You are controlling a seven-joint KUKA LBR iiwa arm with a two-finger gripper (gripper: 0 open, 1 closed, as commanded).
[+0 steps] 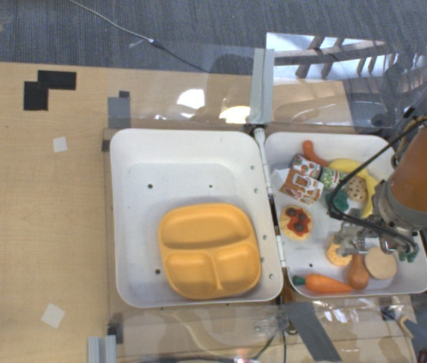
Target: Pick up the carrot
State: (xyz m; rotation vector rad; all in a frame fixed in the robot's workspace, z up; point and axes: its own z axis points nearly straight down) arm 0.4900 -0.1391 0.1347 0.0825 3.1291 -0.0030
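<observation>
Carrot: we see the small orange carrot with a green stem end (325,283) lying on its side along the near wall of the right shallow white bin (424,282), green end toward the divider between the bins.
Tool: the grey metal two-finger tool (359,242) hangs low over the right bin's near half, under the grey arm with its orange band (424,178); we cannot tell how its fingers stand, since the metal parts blur together.
Carrot versus tool: the carrot lies just below and to the left of the tool as we view it, near but apart, with nothing of the carrot between the fingers.
Near neighbours: a brown pear-shaped piece (358,272) stands just right of the carrot's tip, a round tan disc (381,265) beside that, and a pale round cracker (339,255) sits under the tool.
Farther in the right bin: we make out a small pizza slice with red topping (297,221), a brown-and-white printed carton (305,180), a yellow banana (347,167) and an orange sausage-like piece (311,151) by the far wall.
Left bin: the left white bin (141,165) holds a yellow plastic divided plate (209,249) in its near half.
Surface: both bins rest on a light wooden surface (39,233).
</observation>
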